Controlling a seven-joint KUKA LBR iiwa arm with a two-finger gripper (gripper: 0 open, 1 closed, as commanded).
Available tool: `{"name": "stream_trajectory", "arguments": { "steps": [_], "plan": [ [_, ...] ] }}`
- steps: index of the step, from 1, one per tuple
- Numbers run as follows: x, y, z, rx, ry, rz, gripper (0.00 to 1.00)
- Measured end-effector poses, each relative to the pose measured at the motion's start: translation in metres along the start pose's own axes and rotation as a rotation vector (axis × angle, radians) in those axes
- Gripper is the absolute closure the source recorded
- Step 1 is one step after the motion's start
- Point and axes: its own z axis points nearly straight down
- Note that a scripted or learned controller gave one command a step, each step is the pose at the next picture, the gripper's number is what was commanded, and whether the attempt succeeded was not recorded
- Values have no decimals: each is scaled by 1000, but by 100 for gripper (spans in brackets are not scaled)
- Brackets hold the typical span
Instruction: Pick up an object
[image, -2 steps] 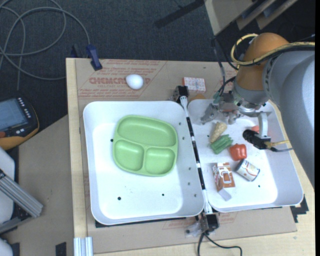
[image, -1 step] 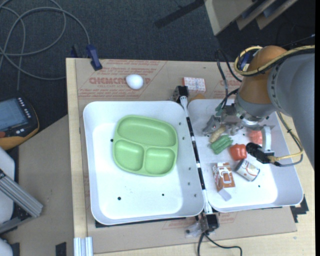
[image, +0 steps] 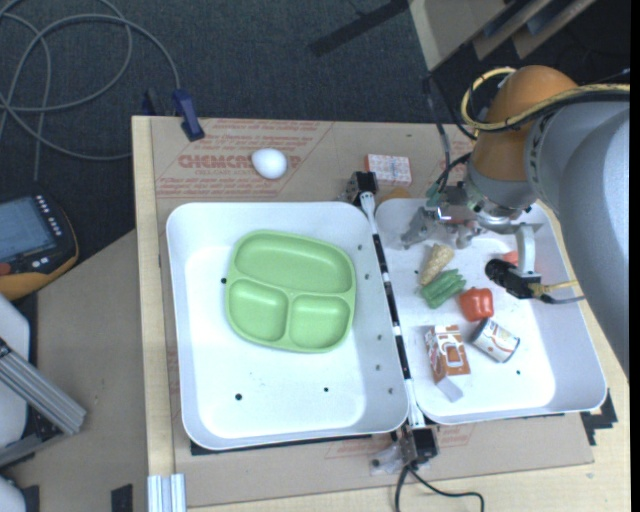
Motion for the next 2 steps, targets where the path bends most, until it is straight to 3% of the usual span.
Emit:
{"name": "stream_trajectory", "arguments": {
  "steps": [1,2],
  "plan": [
    [3,-37,0,4,1,2,0],
    [-2,0,0,0,0,-1,0]
  ]
}}
